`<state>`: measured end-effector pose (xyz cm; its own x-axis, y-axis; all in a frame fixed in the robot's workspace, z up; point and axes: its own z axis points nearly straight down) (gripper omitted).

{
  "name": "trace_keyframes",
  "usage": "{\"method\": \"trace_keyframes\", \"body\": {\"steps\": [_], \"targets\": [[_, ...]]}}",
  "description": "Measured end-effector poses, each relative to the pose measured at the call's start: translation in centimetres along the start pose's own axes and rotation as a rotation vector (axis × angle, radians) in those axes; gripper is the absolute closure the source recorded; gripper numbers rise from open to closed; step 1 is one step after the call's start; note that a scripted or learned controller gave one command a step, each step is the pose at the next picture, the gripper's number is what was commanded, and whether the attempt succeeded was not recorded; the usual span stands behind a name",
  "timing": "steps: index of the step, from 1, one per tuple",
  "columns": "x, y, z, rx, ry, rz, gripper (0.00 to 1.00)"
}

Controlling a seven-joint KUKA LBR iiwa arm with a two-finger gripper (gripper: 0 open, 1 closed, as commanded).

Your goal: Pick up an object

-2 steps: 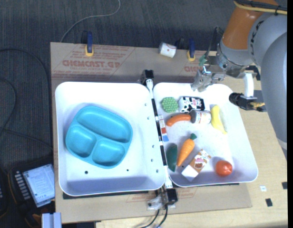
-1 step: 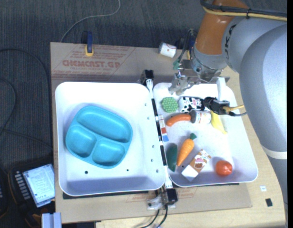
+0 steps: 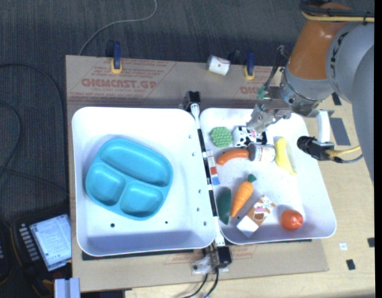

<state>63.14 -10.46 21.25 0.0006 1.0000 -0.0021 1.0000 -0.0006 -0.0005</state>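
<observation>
Dark carpet surrounds my bench, where the right bin (image 3: 315, 222) holds a black-and-white cow toy (image 3: 243, 136) directly beneath my tool (image 3: 258, 128), grip state unreadable. A sausage (image 3: 233, 156) and white cup (image 3: 263, 153) crowd its near side, a banana (image 3: 283, 154) lying lengthwise right, green ball (image 3: 220, 136) left.

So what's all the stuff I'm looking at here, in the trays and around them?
Bins: 2, white, side by side on bench.
Divided plate: 1, blue, left bin.
Carrot: 1, orange, right bin middle.
Banana: 1, yellow, right bin.
Tomato: 1, red, right bin's near corner.
Carton: 1, white and brown, beside carrot.
Green round toy: 1, right bin's far-left corner.
Clamps: 2, blue and yellow, far edge.
Gripper: 1, grey, over right bin's far side.
</observation>
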Motion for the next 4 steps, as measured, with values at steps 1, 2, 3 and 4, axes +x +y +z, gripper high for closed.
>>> {"method": "trace_keyframes", "body": {"steps": [1,2,3,4], "targets": [[0.0,0.0,0.0,0.0,0.0,0.0,0.0],[-3.7,-3.7,10.4,-0.002,0.001,-0.001,0.0],[-3.7,-3.7,9.5,0.0,0.001,-0.001,1.0],[3.9,-6.9,-0.6,-0.003,0.002,-0.003,1.0]]}}
